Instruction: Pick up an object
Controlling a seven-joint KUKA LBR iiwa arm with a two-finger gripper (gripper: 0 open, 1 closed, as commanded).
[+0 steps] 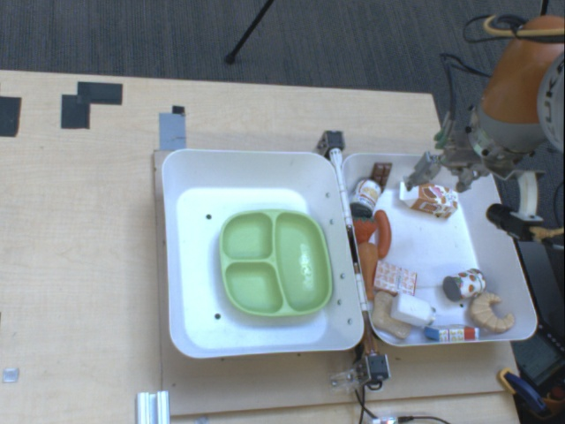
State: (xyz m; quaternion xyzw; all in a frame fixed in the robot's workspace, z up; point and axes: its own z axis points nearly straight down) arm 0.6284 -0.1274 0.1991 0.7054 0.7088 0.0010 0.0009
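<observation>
White right bin (pixel 521 276) crowded along its near edge; gripper (pixel 439 175) above snack packet (pixel 435 200).

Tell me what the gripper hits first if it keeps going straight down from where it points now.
Most likely the small red-and-white packet directly under the gripper, near the right bin's far end. Height above it is unclear from this slanted view.

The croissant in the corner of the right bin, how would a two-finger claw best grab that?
Probably from straight above, pinching the thick middle of the croissant across its curve. It lies flat, horns tapering, with the bin wall close on one side and a small round toy nearby, so a sideways approach looks cramped.
</observation>
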